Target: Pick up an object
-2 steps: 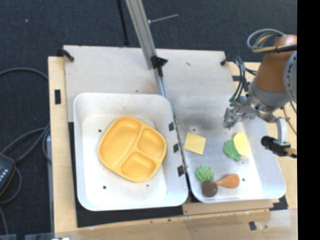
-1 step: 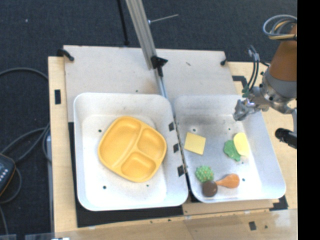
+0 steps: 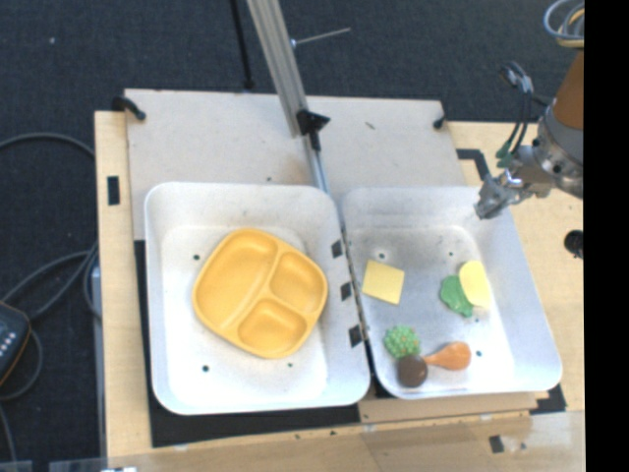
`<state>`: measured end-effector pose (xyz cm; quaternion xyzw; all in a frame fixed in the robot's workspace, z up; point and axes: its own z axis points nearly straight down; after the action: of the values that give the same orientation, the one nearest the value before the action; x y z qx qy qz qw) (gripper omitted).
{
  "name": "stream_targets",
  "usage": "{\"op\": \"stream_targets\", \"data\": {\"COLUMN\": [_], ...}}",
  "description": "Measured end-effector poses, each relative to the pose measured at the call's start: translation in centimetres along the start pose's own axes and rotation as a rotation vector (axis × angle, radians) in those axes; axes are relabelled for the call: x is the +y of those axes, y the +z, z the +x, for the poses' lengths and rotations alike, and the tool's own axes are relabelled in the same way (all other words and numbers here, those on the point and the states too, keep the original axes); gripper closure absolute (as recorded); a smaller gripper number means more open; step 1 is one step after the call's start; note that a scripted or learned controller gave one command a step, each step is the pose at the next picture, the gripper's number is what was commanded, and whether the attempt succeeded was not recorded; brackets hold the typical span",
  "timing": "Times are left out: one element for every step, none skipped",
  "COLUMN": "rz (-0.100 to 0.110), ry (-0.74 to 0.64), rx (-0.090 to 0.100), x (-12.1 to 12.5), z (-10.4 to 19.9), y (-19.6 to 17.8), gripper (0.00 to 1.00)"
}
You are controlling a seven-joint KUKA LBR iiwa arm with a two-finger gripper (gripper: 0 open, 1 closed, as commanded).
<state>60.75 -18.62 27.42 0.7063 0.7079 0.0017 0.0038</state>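
Observation:
The right bin [image 3: 511, 264] holds several small toy foods. A flat yellow square [image 3: 383, 282] lies left of its centre. A green leafy piece [image 3: 455, 295] touches a pale yellow piece [image 3: 476, 284] at the right. Near the front sit a green broccoli-like piece [image 3: 401, 340], a dark brown ball [image 3: 411, 370] and an orange drumstick shape [image 3: 450, 356]. My gripper [image 3: 490, 202] hangs over the bin's back right corner, above and apart from all of them. Nothing shows in it.
The left bin [image 3: 177, 214] carries a yellow divided plate [image 3: 259, 291]. A slanted metal pole [image 3: 280, 52] rises behind the bins, ending in a black clamp [image 3: 313, 124]. Cables lie on the dark floor at the left.

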Motion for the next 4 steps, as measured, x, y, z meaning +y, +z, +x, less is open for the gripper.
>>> {"op": "stream_targets", "data": {"rz": [0.005, 0.008, 0.006, 0.009], "ry": [-0.004, -0.005, -0.004, -0.004], "rx": [0.003, 0.004, 0.004, 0.004], "x": [1.6, 2.9, 3.6, 4.2], "z": [4.4, 10.1, 15.0, 19.9], "y": [0.1, 1.4, 0.9, 2.8], "gripper": [1.00, 1.00, 1.00, 1.00]}}
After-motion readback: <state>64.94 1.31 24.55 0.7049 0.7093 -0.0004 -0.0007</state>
